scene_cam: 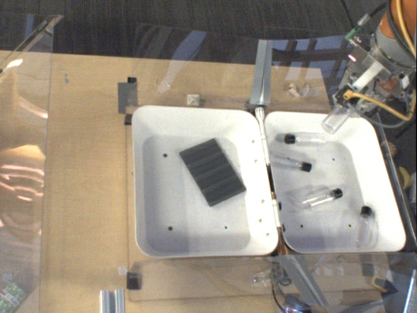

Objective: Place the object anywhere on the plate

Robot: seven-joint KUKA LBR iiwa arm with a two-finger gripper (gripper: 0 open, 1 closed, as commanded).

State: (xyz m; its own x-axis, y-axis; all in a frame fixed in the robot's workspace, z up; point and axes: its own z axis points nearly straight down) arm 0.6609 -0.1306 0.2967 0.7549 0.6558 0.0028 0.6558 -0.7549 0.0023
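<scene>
Gripper (340, 113) over right bin's (384, 145) far edge, apparently pinching a clear vial (335, 119); plate (212, 172) sits in left bin (140, 175), four vials loose on right

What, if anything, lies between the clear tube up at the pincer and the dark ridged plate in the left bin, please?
Nothing visible blocks the way. The clear tube sits at the pincer over the right bin's far corner; only the low rims where the bins meet lie before the plate. Other tubes lie lower.

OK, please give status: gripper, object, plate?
Gripper above right bin's far edge, clear vial at its tip. Dark plate in left bin, bare. Four vials lying in right bin.
</scene>
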